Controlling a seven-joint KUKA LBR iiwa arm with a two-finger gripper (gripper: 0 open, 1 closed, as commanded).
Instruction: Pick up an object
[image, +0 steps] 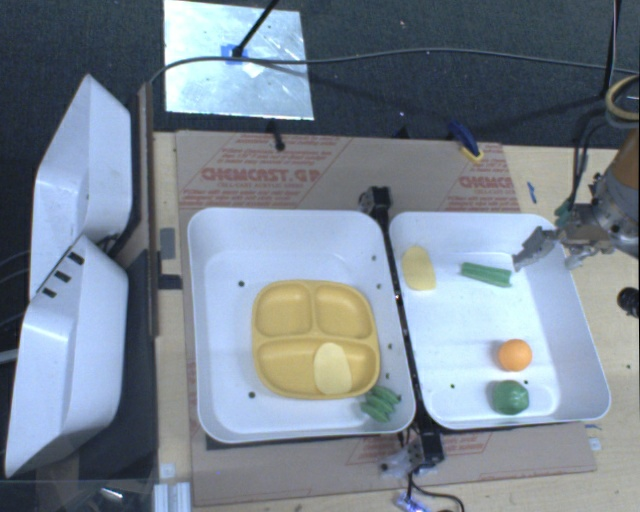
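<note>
Hand (545, 250) at right bin's edge, green stick (486, 273) just left

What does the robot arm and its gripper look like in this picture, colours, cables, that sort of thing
At the right edge, the arm shows a tan-orange section above a grey metallic wrist. The gripper is grey metal, and one slim angular finger juts toward the right bin. Thin dark cables loop around the arm, with a yellowish cable ring above it.

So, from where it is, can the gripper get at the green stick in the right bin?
Probably yes. The gripper is at the right bin's upper right, just beside the green stick. Nothing lies between them; the pale yellow piece sits clear to the left.
</note>
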